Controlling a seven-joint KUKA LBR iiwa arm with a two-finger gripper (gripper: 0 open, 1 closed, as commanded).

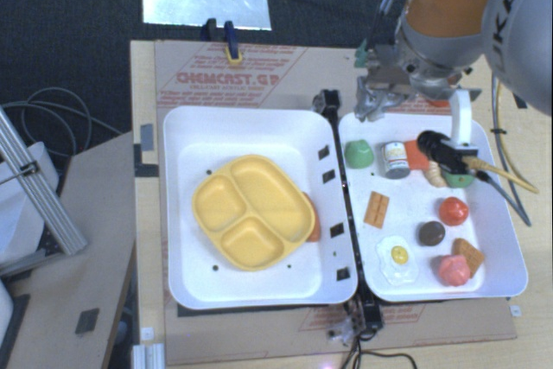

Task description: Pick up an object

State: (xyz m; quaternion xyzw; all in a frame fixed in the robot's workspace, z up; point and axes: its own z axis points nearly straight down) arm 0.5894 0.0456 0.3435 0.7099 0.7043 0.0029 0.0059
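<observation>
We see the right bin (499, 225) with bare floor along its right edge and in a thin strip by its left wall, while its middle is crowded; the left bin (186, 155) keeps open floor on all sides of a yellow divided plate (251, 212) lying at its centre. In the right bin a tan cracker (377, 208) lies near the left edge, a fried egg (397, 257) near the near edge, a brown round piece (431, 232) and a red tomato (453, 210) toward the middle, and a pink lump (453, 270) by the near right corner. The gripper (373, 106) hangs over the far left corner of the right bin, above its far rim; we cannot tell whether it is spread or pressed together. The green cup (359, 154) sits in that same corner, just on the near side of the gripper, with a small can (396, 159) just beside the cup on its right
</observation>
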